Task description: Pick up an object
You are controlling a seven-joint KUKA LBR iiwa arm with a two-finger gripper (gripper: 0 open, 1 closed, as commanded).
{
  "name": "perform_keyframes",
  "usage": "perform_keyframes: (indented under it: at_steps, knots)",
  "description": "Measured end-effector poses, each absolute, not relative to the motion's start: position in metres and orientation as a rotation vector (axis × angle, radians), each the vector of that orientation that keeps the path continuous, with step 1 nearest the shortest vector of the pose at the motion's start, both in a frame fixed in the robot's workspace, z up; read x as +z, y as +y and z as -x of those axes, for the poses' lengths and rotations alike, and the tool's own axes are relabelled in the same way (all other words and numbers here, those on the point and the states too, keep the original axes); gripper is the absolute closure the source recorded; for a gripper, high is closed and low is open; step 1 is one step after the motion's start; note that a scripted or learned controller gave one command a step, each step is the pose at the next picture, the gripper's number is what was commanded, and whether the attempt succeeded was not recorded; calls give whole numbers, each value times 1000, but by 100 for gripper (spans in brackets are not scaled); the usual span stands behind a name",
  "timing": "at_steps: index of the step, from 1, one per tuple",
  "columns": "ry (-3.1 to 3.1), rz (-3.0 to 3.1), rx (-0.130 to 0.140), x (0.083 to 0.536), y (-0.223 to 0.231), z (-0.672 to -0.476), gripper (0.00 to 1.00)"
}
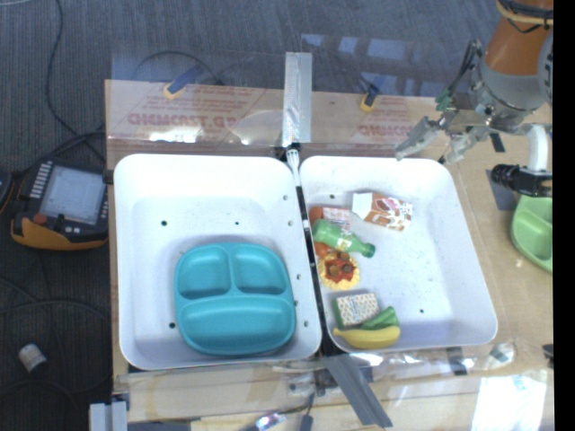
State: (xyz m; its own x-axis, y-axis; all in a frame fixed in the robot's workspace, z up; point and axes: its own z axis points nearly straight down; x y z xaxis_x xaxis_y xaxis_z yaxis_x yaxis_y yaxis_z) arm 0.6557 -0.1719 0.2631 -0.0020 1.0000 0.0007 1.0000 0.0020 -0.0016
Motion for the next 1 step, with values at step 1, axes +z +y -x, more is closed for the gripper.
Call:
perform_keyframes:
  at_steps: [1]
  knots:
    - [-2417, 2004, 3, 144, -157, -629, 0]
